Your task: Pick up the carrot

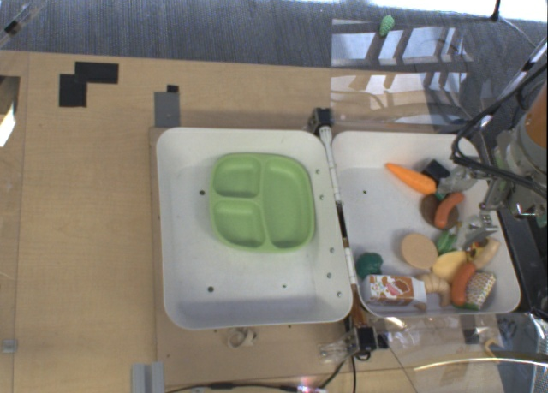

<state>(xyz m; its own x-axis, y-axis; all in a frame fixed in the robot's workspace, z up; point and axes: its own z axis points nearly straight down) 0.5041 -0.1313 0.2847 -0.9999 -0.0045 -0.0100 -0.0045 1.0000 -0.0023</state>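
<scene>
The orange carrot (409, 178) lies flat in the upper middle of the right bin (370, 203), pointing up-left, with bare bin floor to its left. My gripper (467, 205) hangs over the right side of that bin, to the right of the carrot and a little below it, about a carrot's length off. Its two grey fingers (455, 181) stand apart, open, with nothing held. A red-brown sausage (446, 210) lies just under the gripper's left side.
A black piece (436, 169) touches the carrot's thick end. Several toy foods crowd the bin's lower right: a tan disc (419, 251), broccoli (369, 264), a carton (396, 290). A green divided plate (261, 201) sits in the left bin (188, 280).
</scene>
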